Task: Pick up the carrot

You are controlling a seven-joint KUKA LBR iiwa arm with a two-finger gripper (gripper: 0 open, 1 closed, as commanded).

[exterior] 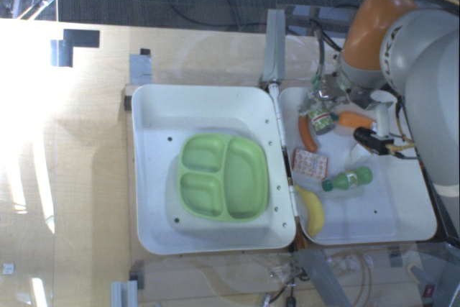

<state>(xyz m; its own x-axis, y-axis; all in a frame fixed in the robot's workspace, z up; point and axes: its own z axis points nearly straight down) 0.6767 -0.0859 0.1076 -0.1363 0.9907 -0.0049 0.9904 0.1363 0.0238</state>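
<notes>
From my remote station, I watch the arm (pixel 402 47) reach into the right bin (pixel 402 226), its gripper (pixel 327 101) low over the far-left part, above a small jar-like item (pixel 322 121). The carrot (pixel 354 120) lies just beside it, toward the bin's far edge, untouched. I cannot tell how the gripper is set. I judge this the approach step; next I need a short shift onto the carrot, clear of the sausage (pixel 307 134), bottle (pixel 347 180) and banana (pixel 312 210).
</notes>
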